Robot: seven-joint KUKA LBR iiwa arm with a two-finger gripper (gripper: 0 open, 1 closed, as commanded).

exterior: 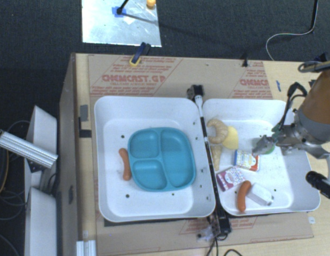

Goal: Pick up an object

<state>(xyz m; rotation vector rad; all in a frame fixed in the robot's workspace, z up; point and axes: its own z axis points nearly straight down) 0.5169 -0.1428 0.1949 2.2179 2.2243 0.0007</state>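
While the arm [319, 111] reaches in over the right bin [300, 199], the left bin [109, 159] holds a blue tray [161, 159] w/ a sausage [124, 164] beside it. Gripper [259, 145] hovers just above a small carton [246, 159], something green at its tip; grip state can't be told.

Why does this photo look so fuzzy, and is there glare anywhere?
In the camera view, the whole picture is soft and low in detail; the claw over the right bin is smeared, so its shape is hard to read. The white bins look bright and washed out, the silver sheet on the floor reflects light, and shadows are faint, as under the blue divided plate.
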